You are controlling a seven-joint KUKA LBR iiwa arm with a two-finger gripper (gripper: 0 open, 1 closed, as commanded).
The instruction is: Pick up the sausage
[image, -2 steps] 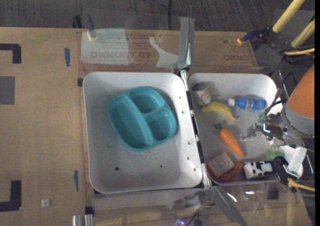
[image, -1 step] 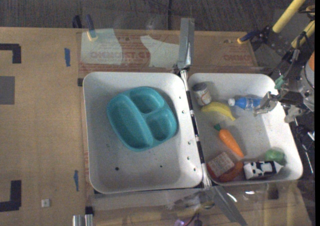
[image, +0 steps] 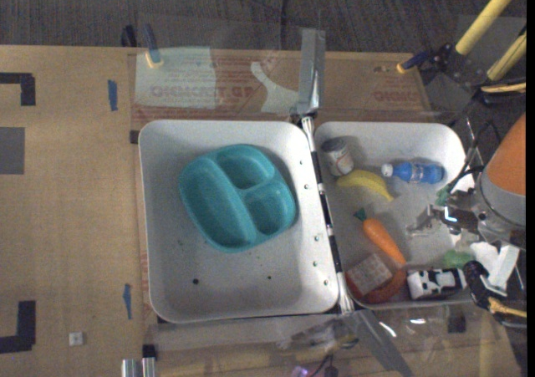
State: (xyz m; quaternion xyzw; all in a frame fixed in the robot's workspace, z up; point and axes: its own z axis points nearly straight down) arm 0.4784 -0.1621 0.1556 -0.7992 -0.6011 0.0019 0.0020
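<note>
Teal plate (image: 238, 197) in left bin (image: 159, 225); sausage (image: 380, 290), carrot (image: 384, 240), banana (image: 366, 184) in right bin (image: 451, 143).

The reddish-brown curved sausage (image: 386, 291) lies flat just below the orange carrot (image: 383, 241); a tan block partly covers it.

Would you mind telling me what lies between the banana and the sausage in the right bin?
In the camera view, the carrot lies between the banana and the sausage, and a small tan block rests right against the sausage.
</note>
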